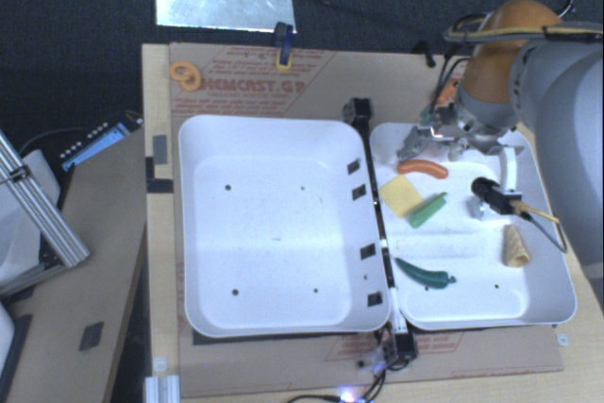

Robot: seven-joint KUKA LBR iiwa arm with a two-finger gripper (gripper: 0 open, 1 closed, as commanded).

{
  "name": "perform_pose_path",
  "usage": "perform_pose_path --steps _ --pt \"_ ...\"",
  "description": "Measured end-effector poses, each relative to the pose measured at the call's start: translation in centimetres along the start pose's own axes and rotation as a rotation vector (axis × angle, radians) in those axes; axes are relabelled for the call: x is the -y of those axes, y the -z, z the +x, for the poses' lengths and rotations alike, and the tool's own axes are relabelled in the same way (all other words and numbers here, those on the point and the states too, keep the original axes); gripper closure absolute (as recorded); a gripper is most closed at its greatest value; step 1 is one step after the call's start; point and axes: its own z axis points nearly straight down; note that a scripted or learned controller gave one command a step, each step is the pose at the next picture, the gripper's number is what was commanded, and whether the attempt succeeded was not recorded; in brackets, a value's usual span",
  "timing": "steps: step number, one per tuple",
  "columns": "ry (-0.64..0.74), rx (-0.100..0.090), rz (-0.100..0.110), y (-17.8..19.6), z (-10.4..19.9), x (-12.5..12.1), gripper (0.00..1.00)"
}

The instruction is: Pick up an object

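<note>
Gripper: low over the far end of the right bin; whether it is released or clenched cannot be told.
Arm: grey with an orange band, entering from the right at the far side.
Orange piece: long, flat on the bin floor just near of the gripper; contact cannot be told.
Yellow block: near and left of the orange piece, by the bin's left wall.
Green stick: slanted, against the yellow block's right edge.
Dark green pepper: nearer, well apart from the gripper.
Tan cone: right side of the bin.
Left bin: beside the right bin, walls adjoining.
</note>
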Motion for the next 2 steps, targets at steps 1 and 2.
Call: perform_pose_path --steps 1,2 --pt "0.002 -0.002 0.006 0.7 0.1 0.1 1.00" --pt "0.002 -0.004 0.010 3.7 1.5 0.2 1.00"
